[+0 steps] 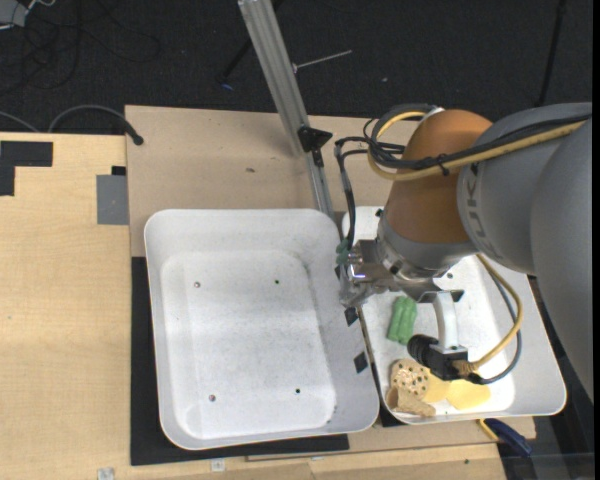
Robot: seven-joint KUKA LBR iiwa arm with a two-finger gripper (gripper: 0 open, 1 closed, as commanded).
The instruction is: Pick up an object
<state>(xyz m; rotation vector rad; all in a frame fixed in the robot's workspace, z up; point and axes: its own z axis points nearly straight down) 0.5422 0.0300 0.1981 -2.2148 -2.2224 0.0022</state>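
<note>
Left white bin (240, 338) sits on a black mat (140, 368), its right rim just beside the right white bin (540, 393). An aluminium rail (280, 78) slants toward the far side. Pale wooden tabletop (50, 318) at left bears a grey patch (111, 197).

A pale wooden table (50, 298) stands on a dark floor (160, 38) strewn with cables (90, 109); a slanted aluminium rail (278, 73) rises behind.

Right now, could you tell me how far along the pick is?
Done: gripper low at the left side of the right bin. In hand: nothing visibly held. Left: grasp and lift; the green piece, spotted tan piece and yellow piece lie in that bin.
</note>
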